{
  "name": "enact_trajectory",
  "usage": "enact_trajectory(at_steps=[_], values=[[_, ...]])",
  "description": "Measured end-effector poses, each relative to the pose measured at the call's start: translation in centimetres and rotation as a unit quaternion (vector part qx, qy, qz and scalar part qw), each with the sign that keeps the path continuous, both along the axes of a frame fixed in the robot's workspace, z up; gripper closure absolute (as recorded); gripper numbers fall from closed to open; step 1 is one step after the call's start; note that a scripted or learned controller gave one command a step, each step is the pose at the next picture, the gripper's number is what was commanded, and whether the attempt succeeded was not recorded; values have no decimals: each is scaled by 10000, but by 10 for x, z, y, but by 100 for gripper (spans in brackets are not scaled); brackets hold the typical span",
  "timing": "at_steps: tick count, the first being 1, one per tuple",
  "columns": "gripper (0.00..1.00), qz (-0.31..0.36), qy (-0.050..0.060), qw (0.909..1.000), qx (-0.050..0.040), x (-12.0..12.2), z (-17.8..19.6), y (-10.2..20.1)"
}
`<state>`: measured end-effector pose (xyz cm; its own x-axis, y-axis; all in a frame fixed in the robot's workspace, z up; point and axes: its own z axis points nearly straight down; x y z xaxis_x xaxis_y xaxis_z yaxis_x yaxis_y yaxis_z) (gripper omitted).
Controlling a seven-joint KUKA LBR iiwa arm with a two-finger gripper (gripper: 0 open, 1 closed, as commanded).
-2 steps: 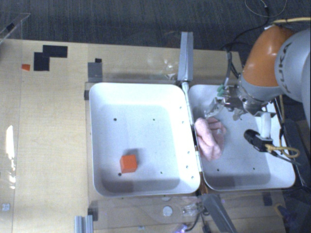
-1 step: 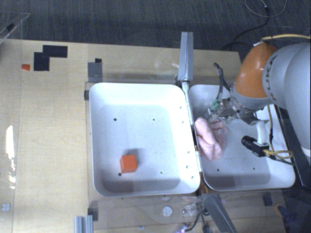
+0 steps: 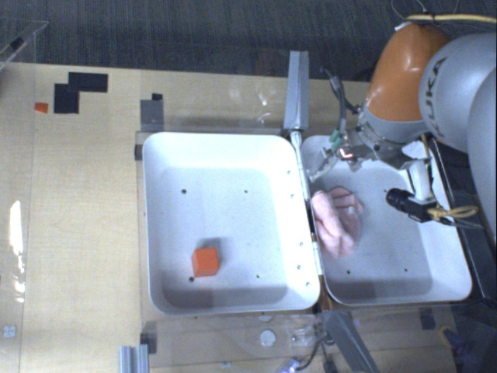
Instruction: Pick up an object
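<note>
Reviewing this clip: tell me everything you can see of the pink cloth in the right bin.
The pink cloth is a soft, crumpled, pale pink bundle, looking like fabric. It lies on the floor of the right bin, against its left wall beside the divider between the bins. The gripper is above it in the view; contact cannot be judged.

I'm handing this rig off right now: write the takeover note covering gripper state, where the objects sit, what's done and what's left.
Gripper: over the back left corner of the right white bin; whether it is open or shut cannot be told, and nothing is seen in it.
Objects: the crumpled pink cloth lies against the right bin's left wall, just in front of the gripper. The small orange block sits in the front part of the left white bin.
Done: no pick visible.
Left: grasp and lift one object; the cloth looks nearest.
</note>
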<state>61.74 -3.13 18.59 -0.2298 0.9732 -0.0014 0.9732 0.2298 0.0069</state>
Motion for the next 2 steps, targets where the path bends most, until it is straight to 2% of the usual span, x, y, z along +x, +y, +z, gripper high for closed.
enact_trajectory(at_steps=[1,2], values=[[0,118,15,9999,-3,-52,-1,-32],[0,181,-64,9998,-9,-58,-84,-80]])
